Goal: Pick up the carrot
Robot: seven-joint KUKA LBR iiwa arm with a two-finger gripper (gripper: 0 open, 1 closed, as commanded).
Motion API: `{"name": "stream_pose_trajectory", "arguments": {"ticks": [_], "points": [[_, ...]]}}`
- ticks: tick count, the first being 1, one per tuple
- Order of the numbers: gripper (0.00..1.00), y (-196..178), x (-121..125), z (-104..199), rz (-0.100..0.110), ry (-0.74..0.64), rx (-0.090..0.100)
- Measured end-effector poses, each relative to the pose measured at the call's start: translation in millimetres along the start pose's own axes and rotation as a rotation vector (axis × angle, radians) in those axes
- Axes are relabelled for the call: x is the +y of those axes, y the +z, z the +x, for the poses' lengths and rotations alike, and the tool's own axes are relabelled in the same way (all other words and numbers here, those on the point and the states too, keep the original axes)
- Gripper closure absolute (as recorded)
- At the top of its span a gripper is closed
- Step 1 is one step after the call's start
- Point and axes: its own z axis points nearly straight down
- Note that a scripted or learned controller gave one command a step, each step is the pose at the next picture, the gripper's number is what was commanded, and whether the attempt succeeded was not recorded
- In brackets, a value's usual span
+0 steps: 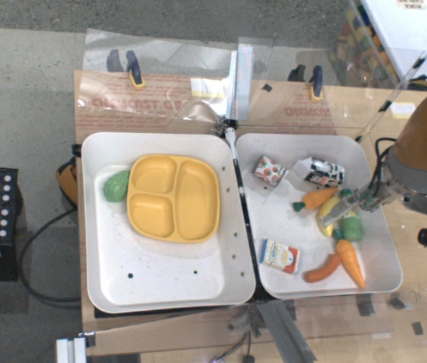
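Robotics lab, bare concrete floor (24,89), clamped plywood bench (160,100), two white bins (92,225), loose cables (35,237)

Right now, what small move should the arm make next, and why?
Probably shift the claw toward the bin's near edge and lower it over the carrot. The claw sits above the yellow item and green piece, with the carrot lying just beyond them.

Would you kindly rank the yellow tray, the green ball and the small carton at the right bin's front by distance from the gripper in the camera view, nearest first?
1. The small carton, in the right bin, front left of the gripper.
2. The yellow tray, in the left bin.
3. The green ball, at the tray's far left edge.
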Motion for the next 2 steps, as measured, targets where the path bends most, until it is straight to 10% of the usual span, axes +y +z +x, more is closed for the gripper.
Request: {"name": "stream_pose_trajectory", "arguments": {"ticks": [1, 2], "points": [[0.00, 45.6, 107.0, 5.0, 0.003, 0.628, 0.000], [1.00, 36.2, 106.4, 4.7, 0.008, 0.627, -0.006]]}}
